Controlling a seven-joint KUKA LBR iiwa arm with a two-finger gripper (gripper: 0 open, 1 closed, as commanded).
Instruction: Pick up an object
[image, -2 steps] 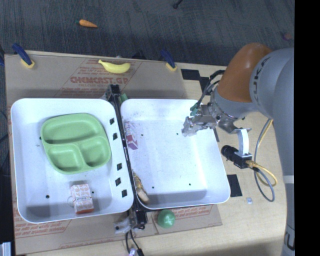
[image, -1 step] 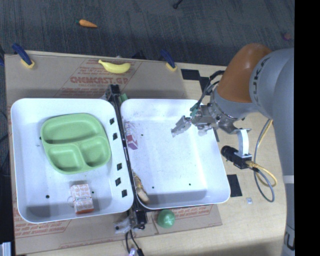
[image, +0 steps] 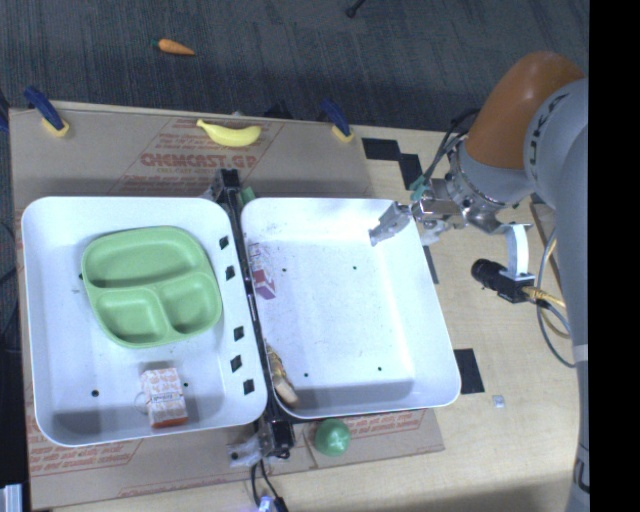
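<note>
Gripper (image: 385, 226) over right bin (image: 400, 300) top-right corner, finger state unclear; nearest object, red-white packet (image: 262, 270), lies well left against the bin's left wall, long axis up-down.

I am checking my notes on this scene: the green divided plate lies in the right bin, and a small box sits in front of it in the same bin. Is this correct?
Not quite. The camera view shows the green divided plate in the left bin, not the right one. The small box does sit in front of it in the same bin.

Red "CHEMCAST GP" print on the cardboard sheet (image: 150, 160).
</note>
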